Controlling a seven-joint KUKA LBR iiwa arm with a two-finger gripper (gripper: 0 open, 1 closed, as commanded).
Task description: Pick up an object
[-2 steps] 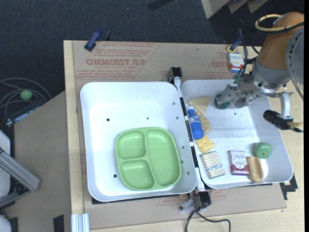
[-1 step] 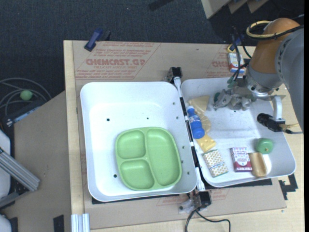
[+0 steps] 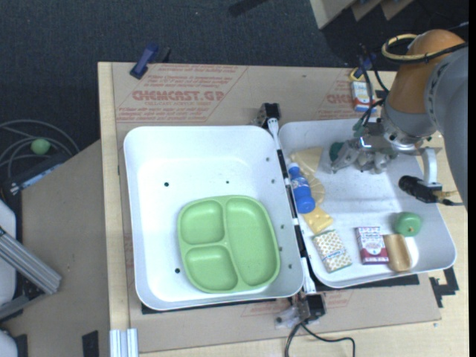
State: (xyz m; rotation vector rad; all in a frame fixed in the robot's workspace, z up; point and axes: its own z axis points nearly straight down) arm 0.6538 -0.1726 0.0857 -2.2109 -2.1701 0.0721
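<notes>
The gripper (image 3: 364,155) is low in the far part of the right bin (image 3: 446,262), and I cannot tell its state. Near this bin's left wall lies a blue bottle (image 3: 300,188), its long axis running from the far edge toward the near edge. A green divided plate (image 3: 227,242) sits in the left bin (image 3: 149,199).

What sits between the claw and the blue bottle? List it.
Nothing visible blocks it. The claw hovers at the right bin's far end; bare bin floor and a pale yellowish item lie toward the blue bottle along the divider.
</notes>
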